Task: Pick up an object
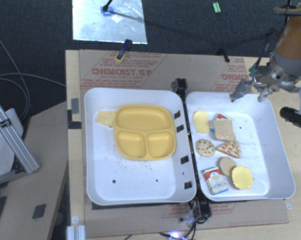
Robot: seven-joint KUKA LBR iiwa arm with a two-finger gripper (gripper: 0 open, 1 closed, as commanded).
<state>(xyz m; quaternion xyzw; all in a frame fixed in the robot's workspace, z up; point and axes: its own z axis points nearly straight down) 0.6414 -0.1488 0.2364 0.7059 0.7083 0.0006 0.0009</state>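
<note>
So the right bin [270,134] has a little pile of toy food in it, all bunched toward its left half. There's a pale yellow rounded piece [201,121] at the top, a tan bread-looking slice [224,130] just beside it with something red and white poking out behind, a chocolate chip cookie [205,147], a pizza wedge [229,148] with red dots, a brown oval piece [227,164], a round yellow disc [242,177] touching it, and a small red and white carton [216,180] at the bottom.

The end effector [250,90] hangs above the top right corner of that bin, fingers spread apart with nothing between them, well apart from the food.

The left bin [97,184] carries a yellow compartment tray [142,131] with one big section and two smaller ones, plus a flat pale yellow slice [105,118] peeking out at its upper left.

Both bins sit on a cardboard sheet [140,69] printed with red lettering, on a light wooden surface [45,149]. Dark carpet [30,34] beyond, with a shiny silver sheet [90,14] lying on it, and some cables [20,81] and a metal frame [12,139] off to the left.
</note>
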